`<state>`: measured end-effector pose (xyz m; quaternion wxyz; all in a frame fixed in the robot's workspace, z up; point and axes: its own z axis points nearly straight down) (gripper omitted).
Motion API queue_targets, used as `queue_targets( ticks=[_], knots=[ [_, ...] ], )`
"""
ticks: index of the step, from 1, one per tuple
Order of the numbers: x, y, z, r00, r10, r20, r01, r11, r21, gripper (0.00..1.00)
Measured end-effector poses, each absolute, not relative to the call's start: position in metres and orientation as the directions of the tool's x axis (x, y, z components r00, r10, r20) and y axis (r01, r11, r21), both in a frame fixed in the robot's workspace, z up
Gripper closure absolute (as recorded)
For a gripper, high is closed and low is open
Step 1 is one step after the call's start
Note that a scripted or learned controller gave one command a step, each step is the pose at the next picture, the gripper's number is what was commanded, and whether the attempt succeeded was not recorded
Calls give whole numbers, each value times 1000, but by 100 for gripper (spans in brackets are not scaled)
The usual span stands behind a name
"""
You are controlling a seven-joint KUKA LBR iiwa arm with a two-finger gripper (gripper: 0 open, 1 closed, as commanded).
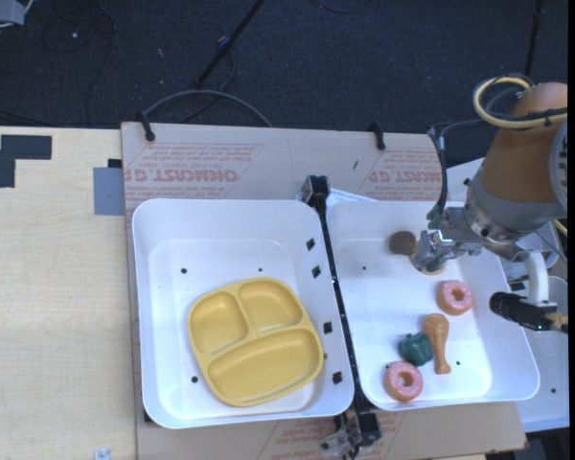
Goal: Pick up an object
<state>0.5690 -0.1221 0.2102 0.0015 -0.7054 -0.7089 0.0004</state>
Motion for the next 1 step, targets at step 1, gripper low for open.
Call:
queue_targets(
  ticks=[1],
  knots=[
    [571, -68, 223, -5, 1000, 2, 1000, 5, -2, 100]
  ],
)
